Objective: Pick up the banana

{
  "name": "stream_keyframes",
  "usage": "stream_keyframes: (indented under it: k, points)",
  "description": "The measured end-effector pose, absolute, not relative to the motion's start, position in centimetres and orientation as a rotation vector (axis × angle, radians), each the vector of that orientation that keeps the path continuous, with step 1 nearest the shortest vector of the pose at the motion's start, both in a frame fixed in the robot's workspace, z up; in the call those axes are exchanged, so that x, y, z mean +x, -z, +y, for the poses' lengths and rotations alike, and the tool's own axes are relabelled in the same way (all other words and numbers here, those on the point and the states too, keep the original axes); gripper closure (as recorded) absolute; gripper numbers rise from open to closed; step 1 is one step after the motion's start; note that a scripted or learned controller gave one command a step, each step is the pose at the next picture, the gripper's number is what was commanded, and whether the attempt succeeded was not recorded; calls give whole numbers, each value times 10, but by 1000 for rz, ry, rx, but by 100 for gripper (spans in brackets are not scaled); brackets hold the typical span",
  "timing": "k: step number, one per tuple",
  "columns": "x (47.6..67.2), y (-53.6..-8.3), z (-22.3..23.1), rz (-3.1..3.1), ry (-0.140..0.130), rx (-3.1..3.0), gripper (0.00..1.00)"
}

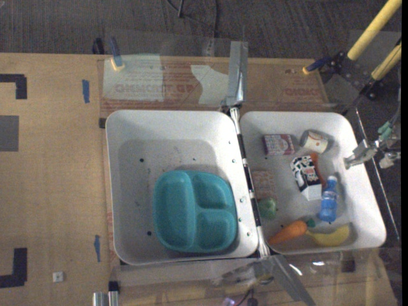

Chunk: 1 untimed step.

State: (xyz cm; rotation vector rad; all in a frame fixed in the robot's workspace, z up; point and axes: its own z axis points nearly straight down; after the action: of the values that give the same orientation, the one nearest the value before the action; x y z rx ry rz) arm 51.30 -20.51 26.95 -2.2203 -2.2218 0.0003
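The banana (331,236) is yellow and lies flat in the near right corner of the right bin (363,190). Its left tip touches the green top of an orange carrot (288,231). My gripper (358,156) hangs over the right bin's right rim, well behind the banana and apart from it. Only a small pale metal part of the gripper shows at the frame's right side, with nothing seen in it.
A blue bottle (328,199) lies just behind the banana. Further back in the right bin are a cow-print carton (306,174), a pink box (278,144), a tipped can (315,141) and a green fruit (268,207). A teal divided plate (194,210) fills the left bin's front.
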Motion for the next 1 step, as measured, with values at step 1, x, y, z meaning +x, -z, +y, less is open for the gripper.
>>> stream_keyframes:
  k: [1]
  points:
    - [479,-103,-218,-2164,5,-2259,0]
